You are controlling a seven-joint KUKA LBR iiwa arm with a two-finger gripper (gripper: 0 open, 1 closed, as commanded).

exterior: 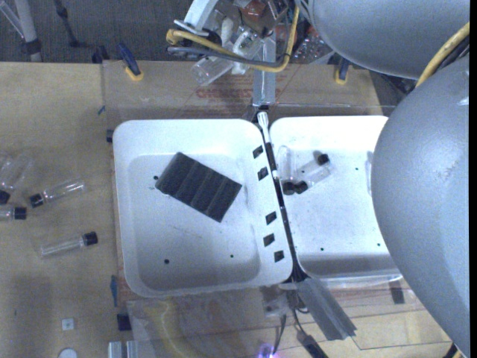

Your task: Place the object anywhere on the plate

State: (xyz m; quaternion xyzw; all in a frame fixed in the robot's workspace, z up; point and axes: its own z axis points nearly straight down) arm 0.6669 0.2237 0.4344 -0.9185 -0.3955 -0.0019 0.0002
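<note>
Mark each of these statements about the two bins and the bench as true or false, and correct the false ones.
1. The dark ribbed plate lies in the left bin. True.
2. Clear vials with black caps lie in the right bin. True.
3. A vial rests on the plate. False: the plate carries nothing; the vials are in the other bin.
4. The hand hangs low inside the left bin. False: it is above the far edge of the bins, near the top of the view.
5. Several loose vials lie on the bench left of the bins. True.
</note>
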